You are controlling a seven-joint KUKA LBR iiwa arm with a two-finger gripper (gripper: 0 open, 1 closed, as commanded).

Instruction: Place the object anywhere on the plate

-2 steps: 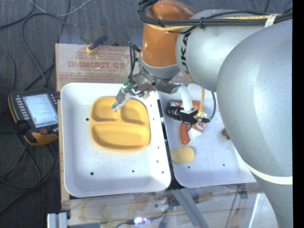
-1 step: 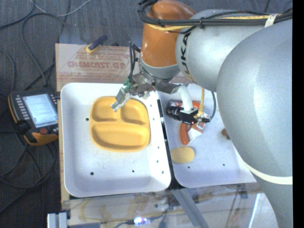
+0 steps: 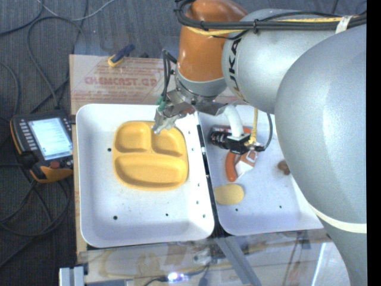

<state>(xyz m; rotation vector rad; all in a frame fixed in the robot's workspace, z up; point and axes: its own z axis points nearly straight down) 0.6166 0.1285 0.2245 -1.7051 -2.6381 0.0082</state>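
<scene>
Teach pendant [image 3: 43,142] left of bench, screen lit; blue-yellow tool [image 3: 119,55] on cardboard [image 3: 113,87] behind bins.

The arm [image 3: 309,70] is bulky, smooth and silver-grey, with a glossy orange band [image 3: 205,40], black cables [image 3: 280,19] and black lettering.

The plate [image 3: 150,155] is yellow-orange, in a white bin [image 3: 95,213]. The arm [image 3: 297,58] is grey with an orange band [image 3: 205,40]. In the other white bin [image 3: 280,213] lie an orange sausage shape [image 3: 230,167] and a pale yellow disc [image 3: 229,194].
</scene>
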